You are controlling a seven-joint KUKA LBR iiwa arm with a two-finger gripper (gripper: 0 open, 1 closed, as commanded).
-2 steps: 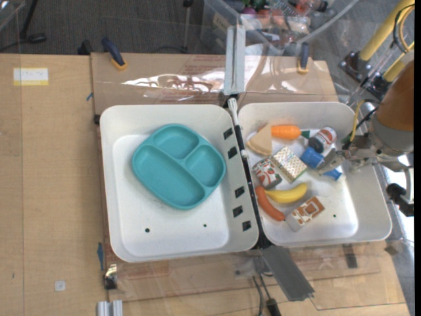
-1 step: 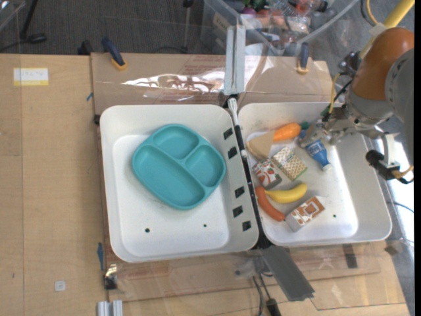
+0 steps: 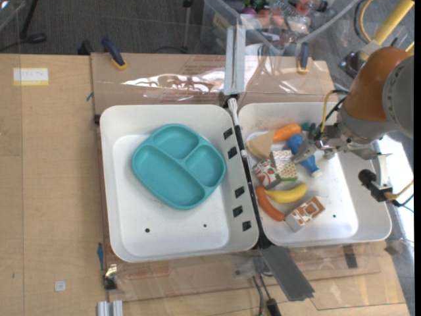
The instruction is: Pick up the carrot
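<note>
Carrot, orange, tapered, toy-like (image 3: 287,132): located in right-hand shallow white bin (image 3: 368,232), toward rear wall, lying flat on bin floor. Bordered on left by tan wedge-shaped bread piece (image 3: 260,145); small blue block (image 3: 296,142) just below, touching or nearly so.

Two-finger gripper (image 3: 308,153): set low inside same bin, just below and right of carrot, close to it, contact not discernible. Open or closed condition: cannot tell. Second blue item (image 3: 310,165) directly beneath gripper.

Remaining contents of right bin, nearer front: two small printed cartons (image 3: 276,170), yellow banana (image 3: 287,193), red-orange elongated piece (image 3: 268,205), orange-and-white carton (image 3: 306,211).

Left-hand shallow white bin (image 3: 131,242): holds teal three-compartment plate (image 3: 177,166).
</note>
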